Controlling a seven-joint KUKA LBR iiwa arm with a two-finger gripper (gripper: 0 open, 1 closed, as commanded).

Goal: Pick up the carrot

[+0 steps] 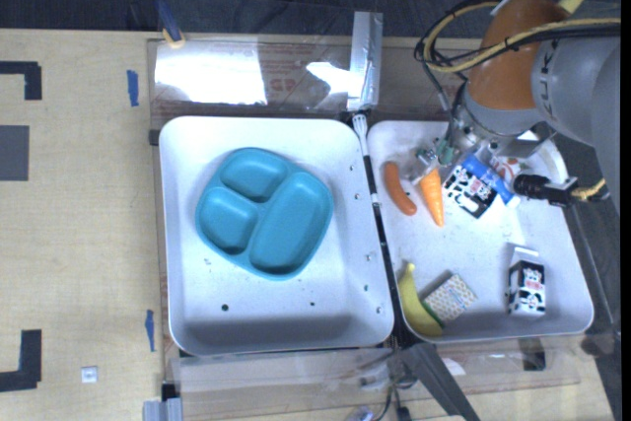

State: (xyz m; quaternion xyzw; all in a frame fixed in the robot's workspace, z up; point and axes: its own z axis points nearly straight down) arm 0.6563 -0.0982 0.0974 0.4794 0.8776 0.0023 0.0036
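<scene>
Carrot [432,197] lies in the right-hand bin [562,256], in its upper left part, with its broad end up toward the far wall and its tip pointing down toward the near edge, so its long axis runs nearly front to back with a slight lean. Just to its left lies a sausage [398,188], close alongside but apart from it. Just to its right sits a blue-and-white packet [476,185].

The pincer [441,156] hangs at the end of the grey arm, directly above the carrot's broad end, very near it or touching it; I cannot tell how far apart its tips stand, nor whether it has hold of anything, since wrist and cables blur into that spot.

So the carrot extends from the pincer toward the near edge. In my judgement the pick turns on closing across the short width of the carrot, left to right, without catching the sausage.

Elsewhere in this bin: a banana [415,300], a patterned sponge [450,296], a small carton [527,283]. The left bin [187,301] holds a blue divided plate [264,212].
</scene>
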